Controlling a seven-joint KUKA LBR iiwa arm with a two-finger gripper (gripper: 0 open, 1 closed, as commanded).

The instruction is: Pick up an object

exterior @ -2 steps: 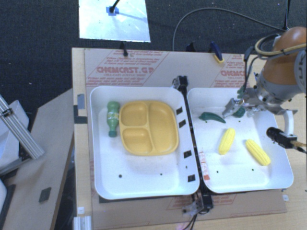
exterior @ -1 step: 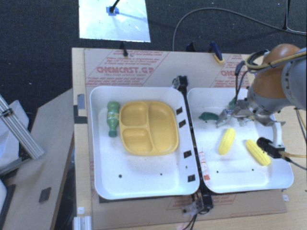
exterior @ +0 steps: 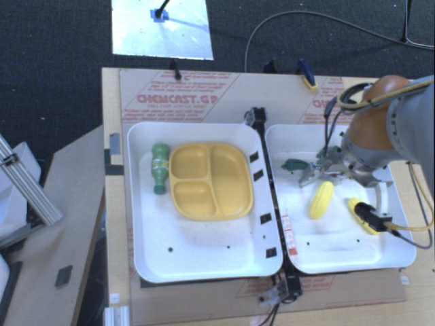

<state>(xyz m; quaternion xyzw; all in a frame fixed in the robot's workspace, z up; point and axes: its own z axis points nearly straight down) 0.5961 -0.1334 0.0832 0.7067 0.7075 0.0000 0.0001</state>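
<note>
Jaws hang low over the right bin (exterior: 333, 244), in its far half, pointing toward the wall it shares with its neighbour. You cannot tell from this slanted view how wide they stand. Your surface (exterior: 178, 99) carries both white bins side by side, the left bin (exterior: 204, 253) meeting the right one along a dark seam. The grey arm (exterior: 397, 124), orange-banded above the wrist, comes in from the view's right and bends down over the right bin's far right part. In the left bin you have a yellow divided plate (exterior: 207, 180) lying flat in the far half, and a green bottle (exterior: 160, 168) lying just beside the plate's left edge. In the right bin, a yellow corn cob (exterior: 321, 200) lies tilted near the middle, just on the near side of the jaws. Smallest is a dark green piece (exterior: 296, 164), just beside the jaws on the shared-wall side; whether they touch it you cannot tell.
</note>
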